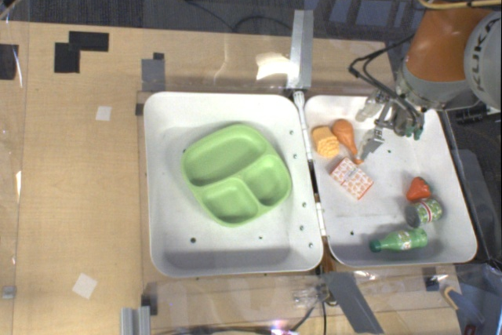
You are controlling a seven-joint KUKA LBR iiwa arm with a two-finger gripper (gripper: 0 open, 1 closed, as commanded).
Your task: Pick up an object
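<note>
Objects sit in the right bin (463, 192): a drumstick (344, 136), orange piece (325, 141), patterned carton (352, 178) with print too small to read, strawberry (418, 188), can (424, 212), green bottle (400, 241). The gripper (375, 139) hovers beside the drumstick, fingers narrow, holding nothing. The left bin (161, 169) holds a green tray (235, 173).

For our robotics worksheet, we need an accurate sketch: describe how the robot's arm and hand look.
The grey KUKA arm has a rounded orange band above the wrist and dark letters on its grey shell. Black cables loop beside it. The small metallic hand is silver-grey with thin fingers.
</note>
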